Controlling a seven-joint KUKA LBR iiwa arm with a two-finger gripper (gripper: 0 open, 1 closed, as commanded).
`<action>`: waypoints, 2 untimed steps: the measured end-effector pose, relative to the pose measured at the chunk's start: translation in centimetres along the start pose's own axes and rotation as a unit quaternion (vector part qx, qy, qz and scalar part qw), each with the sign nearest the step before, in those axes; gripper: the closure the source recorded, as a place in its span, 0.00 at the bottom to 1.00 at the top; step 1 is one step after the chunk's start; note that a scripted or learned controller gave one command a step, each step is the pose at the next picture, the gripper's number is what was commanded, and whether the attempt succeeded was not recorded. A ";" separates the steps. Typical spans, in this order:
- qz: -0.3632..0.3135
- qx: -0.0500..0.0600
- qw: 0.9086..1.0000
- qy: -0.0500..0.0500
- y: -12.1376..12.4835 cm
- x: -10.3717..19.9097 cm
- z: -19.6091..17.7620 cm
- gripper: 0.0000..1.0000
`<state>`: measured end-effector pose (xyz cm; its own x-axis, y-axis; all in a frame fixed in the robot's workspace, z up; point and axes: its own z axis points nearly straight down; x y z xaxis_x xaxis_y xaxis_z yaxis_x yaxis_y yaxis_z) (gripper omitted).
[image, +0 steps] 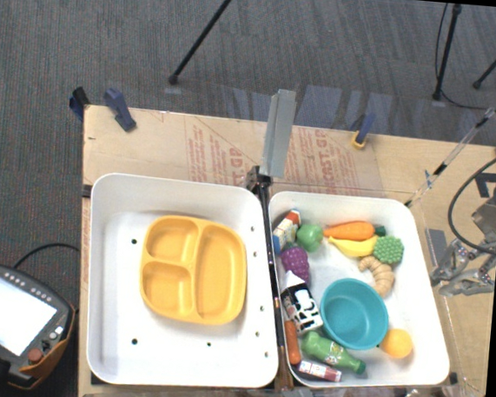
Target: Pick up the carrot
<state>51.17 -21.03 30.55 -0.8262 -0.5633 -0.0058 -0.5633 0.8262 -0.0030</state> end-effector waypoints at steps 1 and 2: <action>0.004 -0.003 1.000 -0.001 -0.1 0.0 -0.7 1.00; -0.084 0.002 0.996 -0.002 -3.7 -5.0 -12.3 1.00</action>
